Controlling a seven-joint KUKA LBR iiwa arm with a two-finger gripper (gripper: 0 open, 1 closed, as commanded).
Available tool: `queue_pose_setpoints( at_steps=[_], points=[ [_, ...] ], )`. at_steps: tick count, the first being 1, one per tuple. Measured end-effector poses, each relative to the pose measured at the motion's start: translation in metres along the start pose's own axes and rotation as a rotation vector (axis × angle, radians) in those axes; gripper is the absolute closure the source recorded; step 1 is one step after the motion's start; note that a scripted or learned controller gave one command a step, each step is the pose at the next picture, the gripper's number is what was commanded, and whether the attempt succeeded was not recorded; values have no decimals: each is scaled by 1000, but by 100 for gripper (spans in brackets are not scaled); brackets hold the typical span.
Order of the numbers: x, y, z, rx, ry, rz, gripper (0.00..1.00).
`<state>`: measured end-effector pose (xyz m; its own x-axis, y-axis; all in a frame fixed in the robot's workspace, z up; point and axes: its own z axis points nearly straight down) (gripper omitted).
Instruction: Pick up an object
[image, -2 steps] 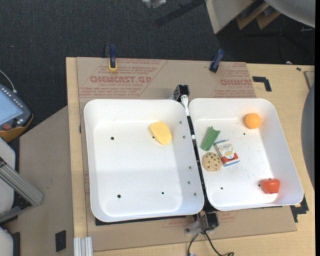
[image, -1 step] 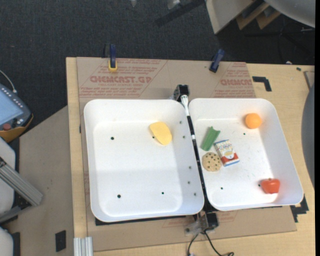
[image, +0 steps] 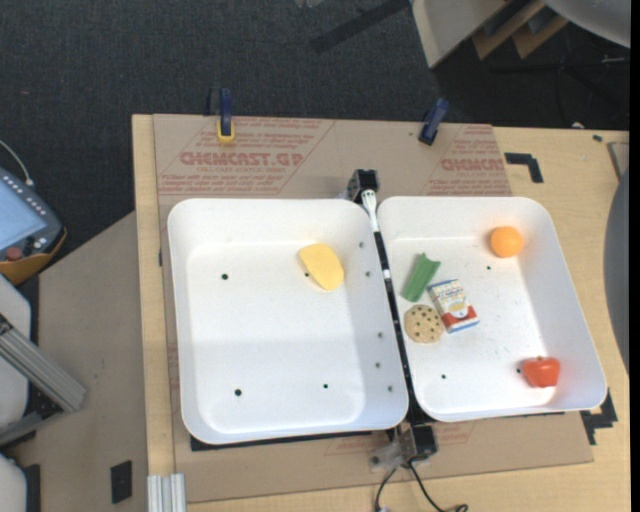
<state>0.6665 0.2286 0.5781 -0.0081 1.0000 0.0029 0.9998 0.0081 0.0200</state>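
In the left bin (image: 200, 380) a yellow, rounded object (image: 322, 266) lies near the back right corner. The right bin (image: 570, 300) holds an orange ball (image: 506, 241) at the back right and a green strip (image: 420, 277) left of centre. Beside the strip is a small red, white and blue carton (image: 453, 305). A round chocolate-chip cookie (image: 424, 324) rests just left of the carton. A red object (image: 541, 372) sits at the front right corner.
Both bins rest on a brown cardboard sheet (image: 260, 150), held by two blue clamps (image: 224, 112) at the back edge. A black bracket (image: 363, 184) sits where the bins meet at the back. A cable (image: 400, 485) trails off the front.
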Motion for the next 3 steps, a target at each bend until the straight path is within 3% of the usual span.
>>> queue_pose_setpoints(
  at_steps=[1, 2, 3],
  points=[
    [0, 0, 0, 1, 0, 0, 0],
    [1, 0, -11, -7, 1, -1, 100],
    [1, 0, -10, -5, 1, -1, 0]
  ],
)
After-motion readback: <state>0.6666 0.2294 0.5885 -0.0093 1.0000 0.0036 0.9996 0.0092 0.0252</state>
